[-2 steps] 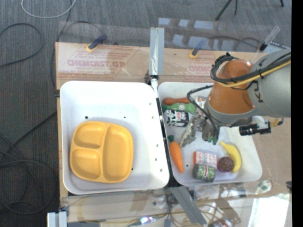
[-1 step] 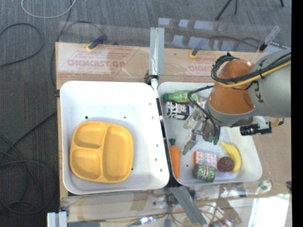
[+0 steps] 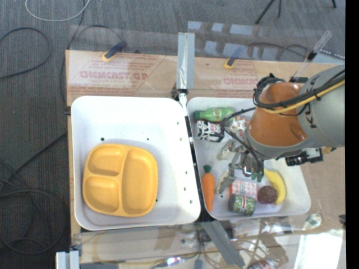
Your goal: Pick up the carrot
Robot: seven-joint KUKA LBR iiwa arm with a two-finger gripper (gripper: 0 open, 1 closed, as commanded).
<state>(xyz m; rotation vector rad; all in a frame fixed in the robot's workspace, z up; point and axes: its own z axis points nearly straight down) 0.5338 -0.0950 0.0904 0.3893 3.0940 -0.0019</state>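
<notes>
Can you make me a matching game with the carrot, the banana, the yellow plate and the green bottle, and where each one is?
Things:
1. carrot
2. banana
3. yellow plate
4. green bottle

Places:
A. far end of the right bin
B. left bin
C. right bin, along its left wall
D. right bin, near its right edge

Pairs: 1-C, 2-D, 3-B, 4-A

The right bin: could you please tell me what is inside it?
The right bin holds a carrot, banana, green bottle, can and small packages. The arm covers its far right part.
</notes>
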